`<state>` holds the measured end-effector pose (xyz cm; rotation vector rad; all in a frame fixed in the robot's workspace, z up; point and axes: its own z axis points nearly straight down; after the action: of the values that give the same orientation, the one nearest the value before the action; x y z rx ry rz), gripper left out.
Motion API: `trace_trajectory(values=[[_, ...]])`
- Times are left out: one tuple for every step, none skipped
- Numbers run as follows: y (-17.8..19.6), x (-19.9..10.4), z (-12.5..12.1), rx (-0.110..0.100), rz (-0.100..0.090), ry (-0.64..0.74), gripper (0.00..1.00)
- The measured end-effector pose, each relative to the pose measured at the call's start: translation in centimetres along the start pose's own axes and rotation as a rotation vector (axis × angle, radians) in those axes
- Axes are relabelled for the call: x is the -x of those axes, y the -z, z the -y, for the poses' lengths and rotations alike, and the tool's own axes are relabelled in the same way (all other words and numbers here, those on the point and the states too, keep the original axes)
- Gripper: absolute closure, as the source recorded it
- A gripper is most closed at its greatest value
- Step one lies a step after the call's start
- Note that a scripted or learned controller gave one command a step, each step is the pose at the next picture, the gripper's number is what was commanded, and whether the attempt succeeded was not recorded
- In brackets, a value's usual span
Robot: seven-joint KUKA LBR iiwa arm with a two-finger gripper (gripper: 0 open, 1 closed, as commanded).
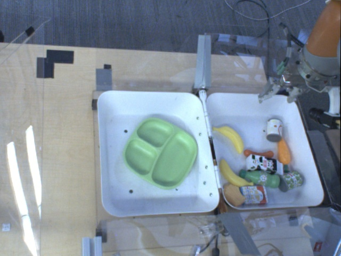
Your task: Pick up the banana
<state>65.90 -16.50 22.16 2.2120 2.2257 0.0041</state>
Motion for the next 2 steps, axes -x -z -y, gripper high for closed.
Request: trace_trajectory(values=[[-5.2, -5.9, 0.1, 0.001, 0.0, 0.188, 0.0], [-12.1, -6.5, 4.7, 0.011, 0.001, 0.126, 0.0]])
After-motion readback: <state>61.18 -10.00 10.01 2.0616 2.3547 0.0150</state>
